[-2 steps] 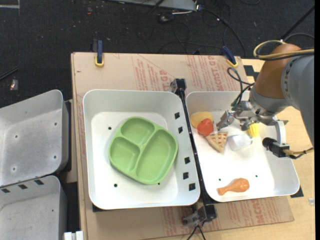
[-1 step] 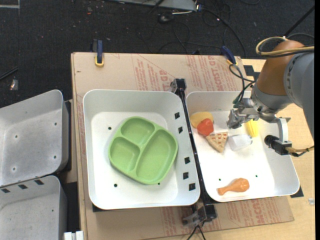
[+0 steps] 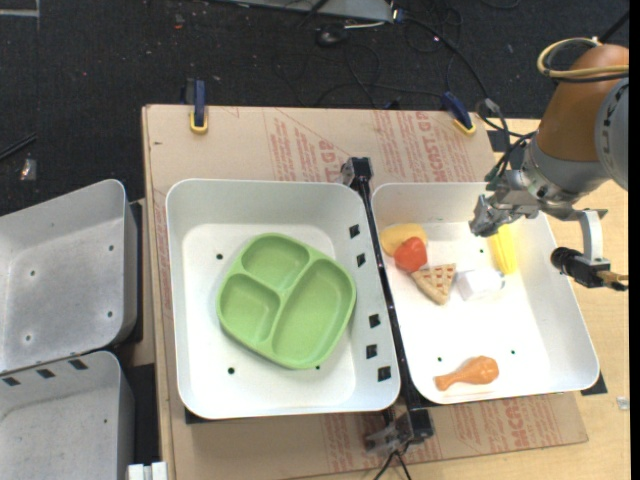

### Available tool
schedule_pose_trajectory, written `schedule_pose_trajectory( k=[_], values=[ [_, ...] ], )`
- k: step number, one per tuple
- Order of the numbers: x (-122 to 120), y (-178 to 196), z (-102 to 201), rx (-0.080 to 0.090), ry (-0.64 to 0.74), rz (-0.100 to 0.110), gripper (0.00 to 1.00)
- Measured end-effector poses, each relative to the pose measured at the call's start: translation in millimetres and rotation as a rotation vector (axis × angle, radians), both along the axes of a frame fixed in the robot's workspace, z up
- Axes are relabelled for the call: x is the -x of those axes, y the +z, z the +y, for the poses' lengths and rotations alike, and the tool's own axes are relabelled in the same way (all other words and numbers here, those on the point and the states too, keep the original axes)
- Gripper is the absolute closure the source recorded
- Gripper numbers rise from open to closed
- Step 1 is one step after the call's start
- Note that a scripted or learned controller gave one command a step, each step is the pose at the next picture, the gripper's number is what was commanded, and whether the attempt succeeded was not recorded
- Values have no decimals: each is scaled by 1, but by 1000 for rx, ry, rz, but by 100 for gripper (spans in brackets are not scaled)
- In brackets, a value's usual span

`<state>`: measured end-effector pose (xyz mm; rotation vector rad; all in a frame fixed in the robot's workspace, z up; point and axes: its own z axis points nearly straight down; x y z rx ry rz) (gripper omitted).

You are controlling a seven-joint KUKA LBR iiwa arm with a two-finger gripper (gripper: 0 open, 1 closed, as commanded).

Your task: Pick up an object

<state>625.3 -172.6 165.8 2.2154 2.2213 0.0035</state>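
Observation:
The right bin [image 3: 560, 338] holds several toy foods. A red tomato piece [image 3: 410, 255] lies against a pale yellow piece [image 3: 400, 236] near the bin's left wall. Beside them lie a tan pizza wedge [image 3: 436, 282] and a small white block [image 3: 478, 283]. An orange chicken drumstick [image 3: 468, 373] rests near the front edge. A yellow stick-shaped piece [image 3: 503, 250] lies at the back right. My gripper [image 3: 488, 220] hangs at the yellow piece's upper end, above the bin's back part. Nothing shows between its fingers.
The left bin [image 3: 200, 368] carries a green divided plate [image 3: 288, 299]. A black divider with clips [image 3: 372, 268] runs between the bins. Blue and yellow clamps [image 3: 198, 105] hold the cardboard base at the back. Grey metal trays [image 3: 60, 268] lie off to the left.

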Motion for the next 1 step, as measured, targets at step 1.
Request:
schedule_pose_trajectory(
  k=[1],
  values=[
    [-1,47,0,0,0,-1,100]
  ],
)
